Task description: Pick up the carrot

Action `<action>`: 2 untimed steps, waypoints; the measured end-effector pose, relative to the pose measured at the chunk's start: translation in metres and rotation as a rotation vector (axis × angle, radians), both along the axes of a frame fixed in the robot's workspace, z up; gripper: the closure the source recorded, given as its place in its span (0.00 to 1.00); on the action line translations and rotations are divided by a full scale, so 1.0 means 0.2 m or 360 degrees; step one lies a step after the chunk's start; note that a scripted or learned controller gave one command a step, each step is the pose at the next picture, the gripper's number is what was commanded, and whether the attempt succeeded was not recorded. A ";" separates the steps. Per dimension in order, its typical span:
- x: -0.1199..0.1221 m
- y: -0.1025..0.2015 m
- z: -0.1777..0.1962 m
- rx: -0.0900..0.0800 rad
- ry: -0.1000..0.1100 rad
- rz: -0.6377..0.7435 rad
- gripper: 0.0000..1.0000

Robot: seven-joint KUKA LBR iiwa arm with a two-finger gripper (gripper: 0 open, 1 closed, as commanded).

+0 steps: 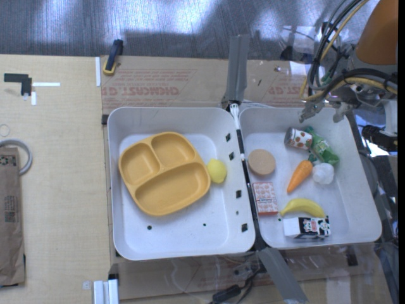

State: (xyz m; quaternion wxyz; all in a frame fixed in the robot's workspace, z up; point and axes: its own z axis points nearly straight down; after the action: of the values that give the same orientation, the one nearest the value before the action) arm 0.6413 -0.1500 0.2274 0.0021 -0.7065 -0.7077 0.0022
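Carrot (300, 177) lies in the right bin (370, 201), near its middle, orange body slanting with the thick end up toward the green top.

Start at the gripper (323, 109): you see two thin fingers (309, 111) pointing down and apart, with nothing between them. It hangs over the bin's far rim, well apart from the carrot and up-right of it. Behind it the arm (380, 30) rises off to the right, cables looping over the wrist.

Watch the neighbours, because the carrot is crowded. A can (297, 138) lies just above it, leafy greens (324, 151) and a white ball (323, 173) press in at its upper right, the ball seemingly touching it. A round cookie (261, 162) sits to its left, a banana (302, 206) just below, with a small box (266, 197) and a carton (306, 227) nearby.

Your likely trouble: if the fingers come down along the carrot's length instead of across it, they may close on the tapered end and it slips out. Descend too far right and you catch the ball or greens instead. The smooth, conical shape may also squirt sideways under a pinch.

In the left bin (126, 233) a yellow plate (164, 173) and a lemon (217, 170) are out of your way.
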 end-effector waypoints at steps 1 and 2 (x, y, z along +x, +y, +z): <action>-0.36 0.21 -0.47 0.0001 0.0003 0.0152 0.00; -0.64 0.01 -0.48 0.0003 0.0001 0.0348 0.00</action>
State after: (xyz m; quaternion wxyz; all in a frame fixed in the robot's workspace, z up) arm 0.5141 -0.1485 0.1321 0.0027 -0.6251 -0.7805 0.0018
